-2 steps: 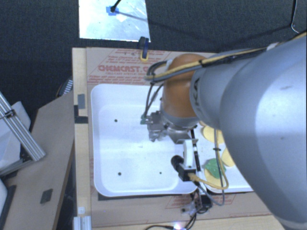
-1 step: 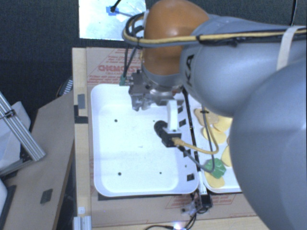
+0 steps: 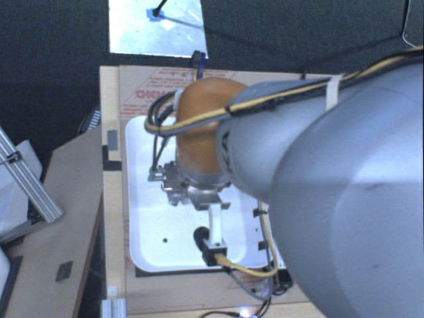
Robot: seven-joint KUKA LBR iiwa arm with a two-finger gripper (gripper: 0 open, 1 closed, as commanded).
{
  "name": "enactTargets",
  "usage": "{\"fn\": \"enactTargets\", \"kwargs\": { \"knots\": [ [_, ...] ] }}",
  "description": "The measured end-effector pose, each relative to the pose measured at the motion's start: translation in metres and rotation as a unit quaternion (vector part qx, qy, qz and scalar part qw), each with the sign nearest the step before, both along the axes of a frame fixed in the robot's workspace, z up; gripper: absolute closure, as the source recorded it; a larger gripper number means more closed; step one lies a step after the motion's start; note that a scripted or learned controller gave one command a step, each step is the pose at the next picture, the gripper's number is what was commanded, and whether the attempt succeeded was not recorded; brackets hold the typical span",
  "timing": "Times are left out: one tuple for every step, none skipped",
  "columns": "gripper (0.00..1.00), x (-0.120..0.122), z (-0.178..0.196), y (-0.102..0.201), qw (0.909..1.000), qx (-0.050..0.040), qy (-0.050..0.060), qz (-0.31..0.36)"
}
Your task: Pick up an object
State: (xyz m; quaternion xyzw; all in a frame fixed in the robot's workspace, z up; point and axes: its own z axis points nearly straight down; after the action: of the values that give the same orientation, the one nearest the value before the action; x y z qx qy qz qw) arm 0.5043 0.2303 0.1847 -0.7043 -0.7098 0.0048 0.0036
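Gripper (image 3: pixel 191 192) low over white bin (image 3: pixel 142 177), arm (image 3: pixel 344 177) hides it – can't tell if open/closed. Target obj prob. under there too; tiny dark speck (image 3: pixel 164 239) on bin floor nearby. Centre over obj before closing

One tiny dark speck (image 3: pixel 164 239) lies on the bare floor of the white bin (image 3: pixel 142 177), towards its near left corner, apart from the walls. It is too small to tell its shape or kind.

White bin (image 3: pixel 142 197), grey arm (image 3: pixel 358 177), orange band (image 3: pixel 199 124), tan board (image 3: pixel 149 85) with red lettering
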Motion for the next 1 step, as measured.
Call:
{"fn": "enactTargets", "kwargs": {
  "knots": [
    [1.0, 0.0424, 0.1259, 0.0042, 0.9999, 0.0038, -0.014, -0.002]
  ]
}}
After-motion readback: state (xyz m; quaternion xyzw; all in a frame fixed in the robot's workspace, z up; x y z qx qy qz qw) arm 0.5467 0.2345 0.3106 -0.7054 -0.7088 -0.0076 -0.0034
